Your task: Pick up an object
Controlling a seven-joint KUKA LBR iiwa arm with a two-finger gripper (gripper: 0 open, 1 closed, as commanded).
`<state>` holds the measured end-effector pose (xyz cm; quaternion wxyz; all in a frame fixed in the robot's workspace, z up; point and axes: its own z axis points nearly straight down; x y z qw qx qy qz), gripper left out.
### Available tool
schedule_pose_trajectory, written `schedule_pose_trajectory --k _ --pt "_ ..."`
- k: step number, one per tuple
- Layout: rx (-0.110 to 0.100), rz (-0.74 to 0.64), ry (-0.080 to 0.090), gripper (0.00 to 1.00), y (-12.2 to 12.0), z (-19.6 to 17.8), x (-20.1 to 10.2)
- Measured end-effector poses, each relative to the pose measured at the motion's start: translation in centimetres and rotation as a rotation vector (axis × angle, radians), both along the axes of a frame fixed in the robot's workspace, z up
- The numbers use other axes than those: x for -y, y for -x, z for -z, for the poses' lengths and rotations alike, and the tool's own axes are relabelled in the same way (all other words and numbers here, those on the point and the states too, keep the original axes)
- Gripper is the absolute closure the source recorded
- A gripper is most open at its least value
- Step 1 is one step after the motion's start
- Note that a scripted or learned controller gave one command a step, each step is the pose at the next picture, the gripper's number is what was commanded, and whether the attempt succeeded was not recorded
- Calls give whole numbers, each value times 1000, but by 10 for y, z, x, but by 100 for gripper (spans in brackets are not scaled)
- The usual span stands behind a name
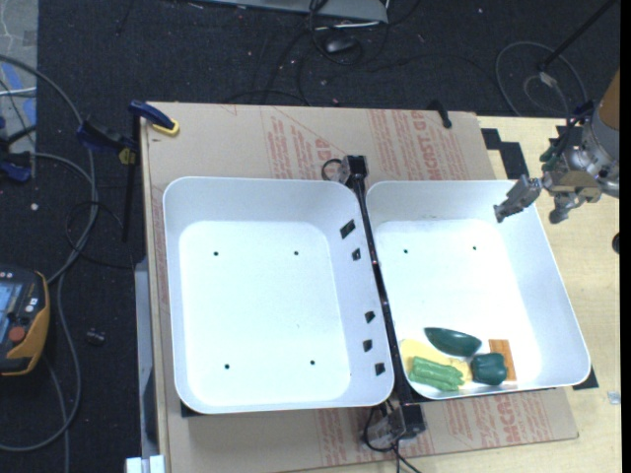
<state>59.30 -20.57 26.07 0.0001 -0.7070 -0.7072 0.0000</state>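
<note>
My arm: I reach in from the right, wrist hanging above the upper right corner of the right bin (pixel 552 264).
My end effector (pixel 537 200): two dark fingers spread apart, one over the bin's upper right rim, the other just outside it; nothing sits between them.
Height: I am raised above the bin, well apart from the objects.
Objects to pick: all clustered in the lower right corner of the right bin, near its bottom wall.
Dark green piece (pixel 453 340): smooth, rounded, oval with a tapered end, lying on the yellow item.
Yellow item (pixel 419 351): flat, pale, partly covered.
Light green piece (pixel 435 373): elongated, bumpy, ridged along its length.
Teal block (pixel 488 368): chunky, roughly cube-like, matte.
Orange piece (pixel 502 348): small, flat, rectangular, touching the teal block.
Left bin (pixel 256 294): white, shallow, rounded corners, glossy plastic, a few dark dots on its floor.
Surface (pixel 296 136): brown cardboard with red print, under both bins.
Clamp (pixel 155 118): blue and yellow, at the upper left corner of the cardboard.
</note>
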Motion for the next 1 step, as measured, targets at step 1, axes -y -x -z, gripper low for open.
schedule_pose_trajectory --k 1 --pt "-3 1 -1 0 54 21 -14"
